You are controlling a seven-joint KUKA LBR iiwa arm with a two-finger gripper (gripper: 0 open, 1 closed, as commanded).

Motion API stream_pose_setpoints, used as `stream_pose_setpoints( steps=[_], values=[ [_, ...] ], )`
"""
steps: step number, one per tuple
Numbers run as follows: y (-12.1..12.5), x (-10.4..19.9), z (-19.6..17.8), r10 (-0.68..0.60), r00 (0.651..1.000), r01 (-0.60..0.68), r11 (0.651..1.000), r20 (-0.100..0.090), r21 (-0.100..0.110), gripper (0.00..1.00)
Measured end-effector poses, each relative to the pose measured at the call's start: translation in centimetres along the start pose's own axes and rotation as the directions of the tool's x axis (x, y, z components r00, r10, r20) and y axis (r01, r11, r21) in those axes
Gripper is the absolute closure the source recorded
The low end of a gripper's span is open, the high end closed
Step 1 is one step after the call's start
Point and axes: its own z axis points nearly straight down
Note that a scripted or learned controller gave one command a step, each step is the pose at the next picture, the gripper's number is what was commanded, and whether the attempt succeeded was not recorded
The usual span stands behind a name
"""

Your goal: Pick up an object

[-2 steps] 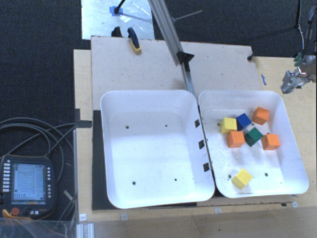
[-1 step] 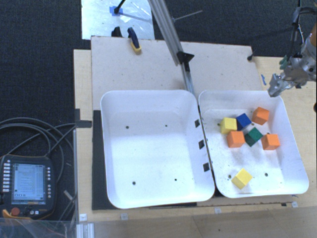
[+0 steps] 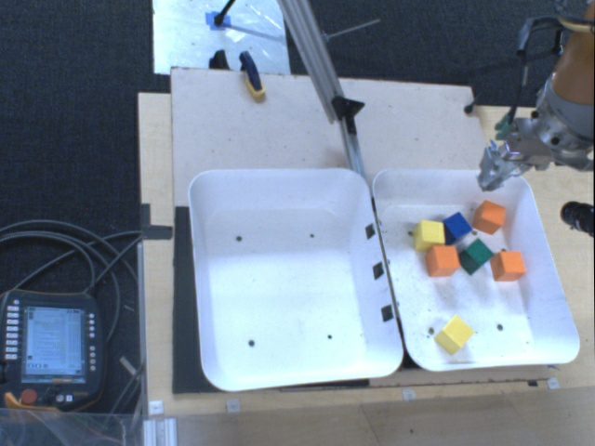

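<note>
Gripper (image 3: pixel 491 177) hangs over the right bin's (image 3: pixel 548 319) far edge — jaw state unclear — orange cube (image 3: pixel 489 216) just below

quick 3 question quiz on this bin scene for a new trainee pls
1. True or false: all the blocks lie in the right bin.
2. How many orange blocks are there? A) one B) three C) five
3. Fill in: the gripper hovers over the right bin's far edge, nearest the ____ block.

Key
1. True; the left bin holds no blocks.
2. B: orange blocks at and.
3. Orange, the far one. Two yellow blocks, a blue block and a green block lie farther from it.
</note>
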Motion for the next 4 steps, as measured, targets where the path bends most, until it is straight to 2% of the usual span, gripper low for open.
stream_pose_setpoints(
  steps=[1,2,4],
  values=[
    [-2.4,4.7,0.0,0.001,1.000,-0.001,1.000,0.000,0.003,1.00],
    [-3.0,9.6,1.3,-0.001,1.000,0.001,1.000,-0.001,0.002,1.00],
    [-6.1,18.6,4.7,0.000,1.000,0.000,1.000,-0.001,0.003,1.00]
  ],
)
